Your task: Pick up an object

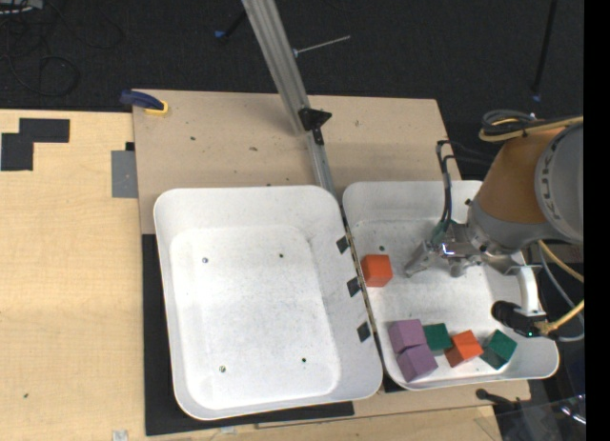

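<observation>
The likeliest target I can see is the orange cube (377, 270), sitting alone on the floor of the right bin (400, 203), close to that bin's left wall and just beside the divide from the left bin (248, 301). It is about as wide as it is long, so it has no real long axis to speak of; its faces look turned slightly off the bin walls, 1 corner edging toward the lower left.

The gripper (431, 258) hangs to the cube's right, near but apart from it, and its fingers stand spread with nothing between them.

My worry is the wall: a closing finger on the cube's left side has little room there (it could land on the rim or nudge the cube away). If the fingers meet the cube's corners rather than its flat faces, I would expect it to twist out.

Along the bin's near edge lie 2 purple blocks (411, 347), a green block (437, 337), another orange block (465, 346) and a second green one (498, 348), packed close enough that a grasp there could catch 2 at once.
</observation>
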You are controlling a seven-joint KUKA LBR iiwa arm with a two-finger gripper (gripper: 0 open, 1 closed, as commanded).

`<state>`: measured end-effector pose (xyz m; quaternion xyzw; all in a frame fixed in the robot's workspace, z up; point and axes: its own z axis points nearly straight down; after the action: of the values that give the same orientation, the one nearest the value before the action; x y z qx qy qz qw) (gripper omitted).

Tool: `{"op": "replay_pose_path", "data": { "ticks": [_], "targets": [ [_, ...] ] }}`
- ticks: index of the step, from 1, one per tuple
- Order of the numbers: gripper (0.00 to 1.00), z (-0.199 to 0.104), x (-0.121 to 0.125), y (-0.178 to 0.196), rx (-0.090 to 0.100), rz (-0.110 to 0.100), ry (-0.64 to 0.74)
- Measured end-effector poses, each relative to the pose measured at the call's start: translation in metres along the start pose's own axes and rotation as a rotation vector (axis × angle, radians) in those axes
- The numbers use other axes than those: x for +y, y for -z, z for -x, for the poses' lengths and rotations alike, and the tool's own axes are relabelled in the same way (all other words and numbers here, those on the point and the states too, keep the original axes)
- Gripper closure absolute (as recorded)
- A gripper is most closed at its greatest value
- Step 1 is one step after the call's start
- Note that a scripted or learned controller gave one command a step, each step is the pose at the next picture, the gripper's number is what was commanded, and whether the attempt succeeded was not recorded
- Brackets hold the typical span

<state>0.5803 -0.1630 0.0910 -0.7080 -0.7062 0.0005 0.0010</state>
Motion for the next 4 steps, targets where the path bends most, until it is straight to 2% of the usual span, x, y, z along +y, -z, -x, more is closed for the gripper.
{"op": "replay_pose_path", "data": {
  "ticks": [1,3,4],
  "targets": [
    [1.00,0.001,-0.001,0.011,0.000,-0.001,-0.007],
    [1.00,-0.002,0.006,0.131,-0.001,0.006,0.004],
    [1.00,-0.001,0.006,0.151,-0.001,0.003,0.004]
  ]
}}
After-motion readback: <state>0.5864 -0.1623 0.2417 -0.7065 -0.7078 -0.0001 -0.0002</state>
